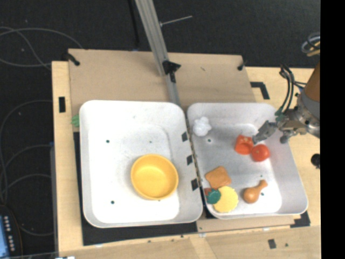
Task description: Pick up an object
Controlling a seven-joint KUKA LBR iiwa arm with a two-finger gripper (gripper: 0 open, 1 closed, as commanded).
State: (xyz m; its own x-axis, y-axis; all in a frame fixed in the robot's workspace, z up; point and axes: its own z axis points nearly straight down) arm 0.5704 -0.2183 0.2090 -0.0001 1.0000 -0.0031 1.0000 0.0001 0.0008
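2 white bins side by side on a tan bench (pixel 140 74), inner rims touching down the middle. Grey rail (pixel 152 28) slanting in from the far side, ending just at the far end of that middle line.

Left bin (pixel 108 117): lots of bare white floor along the far side, the left side and the near left corner. Just 1 thing inside, a yellow bowl (pixel 154 176), upright, sitting near the near right part, apart from every rim.

Right bin (pixel 232 111): more crowded. Open floor in the far middle and in the middle between the toys. White fluff (pixel 201 125) in the far left corner, close to the middle rim. Red lump (pixel 243 144) and red ball (pixel 260 153) touching, toward the right side. Orange block (pixel 218 176) near the left rim, with a yellow disc (pixel 227 198) and a green bit (pixel 214 196) just near of it, tight in the near left corner. Brown pear (pixel 253 192) by the near rim, a little right of the disc.

Arm (pixel 311 93) reaching in over the right rim. Gripper (pixel 274 135) just beside the red ball, on its far right, fingers (pixel 263 133) spread wide, holding nothing.
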